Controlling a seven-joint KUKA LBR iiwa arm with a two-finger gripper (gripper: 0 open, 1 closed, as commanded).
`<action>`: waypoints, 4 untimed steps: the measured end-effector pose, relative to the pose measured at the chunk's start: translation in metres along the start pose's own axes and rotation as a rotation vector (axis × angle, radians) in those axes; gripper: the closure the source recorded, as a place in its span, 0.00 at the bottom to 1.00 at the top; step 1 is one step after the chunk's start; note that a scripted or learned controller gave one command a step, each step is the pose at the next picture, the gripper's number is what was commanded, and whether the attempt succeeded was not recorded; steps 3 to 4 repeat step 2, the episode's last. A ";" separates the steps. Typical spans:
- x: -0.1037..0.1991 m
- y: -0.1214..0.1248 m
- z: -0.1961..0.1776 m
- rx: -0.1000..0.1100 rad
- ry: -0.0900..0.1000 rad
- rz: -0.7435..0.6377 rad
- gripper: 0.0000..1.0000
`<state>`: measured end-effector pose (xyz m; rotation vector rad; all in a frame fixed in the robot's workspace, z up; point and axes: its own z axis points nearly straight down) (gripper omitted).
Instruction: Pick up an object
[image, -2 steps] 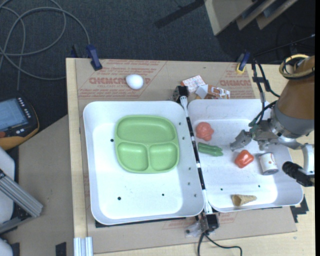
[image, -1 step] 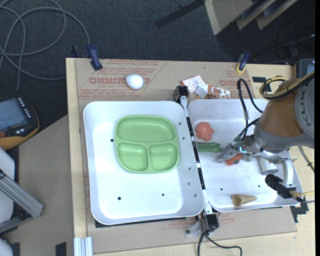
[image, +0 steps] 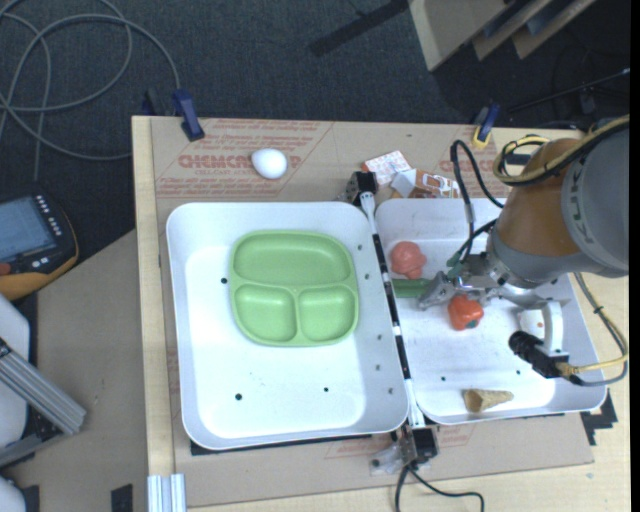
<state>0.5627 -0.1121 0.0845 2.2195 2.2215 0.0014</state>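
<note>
Camera view: my gripper is low in the right bin, fingers spread apart, nothing between them. An orange-red object lies just beside my fingertips, mid-bin. A pink-red ball sits near the bin's left edge. Left bin carries a green divided plate.

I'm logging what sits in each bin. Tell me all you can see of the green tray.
The green tray is a pale green divided plate, plastic by its look, with rounded corners and three compartments: one wide one on the far side and two smaller ones on the near side. It lies flat and upright, bare inside, in the left bin, toward that bin's far half. It rests on the bin floor, and nothing else touches it.
</note>
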 end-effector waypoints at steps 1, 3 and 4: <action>0.000 0.000 -0.010 -0.001 -0.001 0.001 1.00; 0.073 0.023 -0.111 0.000 0.001 -0.001 1.00; 0.073 0.023 -0.111 0.000 0.001 -0.001 1.00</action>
